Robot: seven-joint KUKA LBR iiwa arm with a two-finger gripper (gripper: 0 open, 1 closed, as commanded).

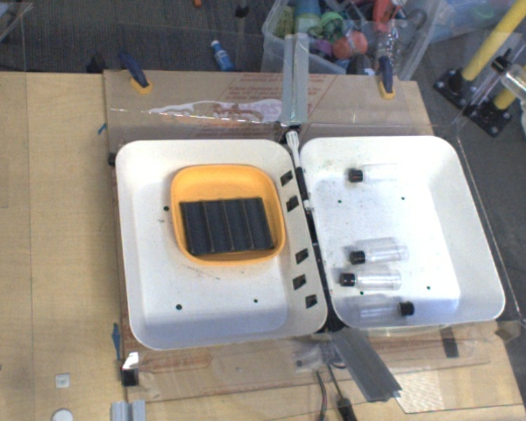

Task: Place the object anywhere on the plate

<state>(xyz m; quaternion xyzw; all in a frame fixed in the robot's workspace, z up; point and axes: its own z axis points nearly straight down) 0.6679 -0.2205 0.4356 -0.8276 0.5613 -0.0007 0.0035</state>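
Note:
An orange plate [186, 185] sits in the left white bin [149, 296]. A black ribbed rectangular block [226, 226] lies flat on the plate, covering most of its middle. In the right white bin [443, 191] lie several clear tubes with black caps: one near the back [371, 174], two side by side lower down [380, 253] [369, 281], and one at the front edge [387, 309].
A row of black clips [298, 239] runs along the divider between the bins. A clear crate of colourful toys [351, 11] stands behind the bench. Blue clamps [137, 74] hold the cardboard backing at the rear.

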